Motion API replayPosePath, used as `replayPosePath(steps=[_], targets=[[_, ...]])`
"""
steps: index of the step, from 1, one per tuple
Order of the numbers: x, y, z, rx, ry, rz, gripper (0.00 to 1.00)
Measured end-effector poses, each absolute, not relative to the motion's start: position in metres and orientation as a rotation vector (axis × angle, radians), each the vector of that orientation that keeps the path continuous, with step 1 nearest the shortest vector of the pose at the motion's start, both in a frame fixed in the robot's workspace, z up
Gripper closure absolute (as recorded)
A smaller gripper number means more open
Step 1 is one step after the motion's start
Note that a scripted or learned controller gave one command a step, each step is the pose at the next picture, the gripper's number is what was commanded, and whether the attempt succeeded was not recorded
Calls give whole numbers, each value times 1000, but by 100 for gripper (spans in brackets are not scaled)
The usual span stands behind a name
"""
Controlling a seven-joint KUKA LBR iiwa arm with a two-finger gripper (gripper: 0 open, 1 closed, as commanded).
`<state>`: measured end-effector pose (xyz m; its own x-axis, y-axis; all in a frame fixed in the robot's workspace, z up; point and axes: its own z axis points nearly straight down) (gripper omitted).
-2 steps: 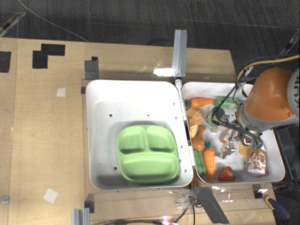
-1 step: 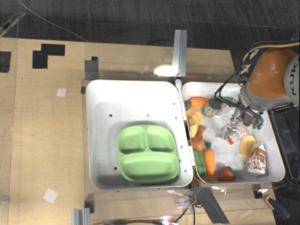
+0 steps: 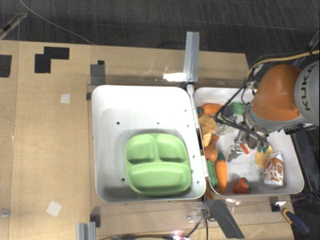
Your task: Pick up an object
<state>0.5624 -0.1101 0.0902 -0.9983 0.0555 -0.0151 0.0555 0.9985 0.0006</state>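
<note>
- The claw (image 3: 239, 147) hangs low inside the right bin (image 3: 296, 184), near its middle, under the grey wrist and orange band of the arm (image 3: 276, 94) that comes in from three o'clock
- I cannot tell whether the claw is spread or pressed together; its metal parts blur into the cables, and nothing can be seen pinched in it
- Things to pick from all lie in the right bin: a carrot (image 3: 221, 173) along the nine o'clock wall, a brown piece (image 3: 212, 146) just above it, an orange piece (image 3: 212, 109) at the eleven o'clock corner, a red piece (image 3: 241, 185) at six o'clock, and a small carton (image 3: 274, 170) with a yellow piece (image 3: 262, 157) toward four o'clock
- The left bin (image 3: 107, 109) holds a green tray (image 3: 158, 163) and plays no part in this step
- My judgement: the step in hand is the descent onto a target; the red piece and the carton look best, each standing apart from its neighbours
- Centre over one thing before closing, and keep clear of the crowded nine o'clock wall, where a grip could catch two things or jam against the rim
- Lift straight up from the desk (image 3: 45, 149), then check that something really sits in the claw
</note>
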Motion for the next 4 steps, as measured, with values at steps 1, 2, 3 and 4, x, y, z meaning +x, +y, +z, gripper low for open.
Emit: replayPosePath(steps=[1, 2, 3, 4], targets=[[525, -101, 91, -2, 3121, -5, 0], [588, -136, 90, 186, 3124, -3, 0], [540, -123, 90, 362, 3104, 0, 0], [557, -170, 90, 401, 3099, -3, 0]])
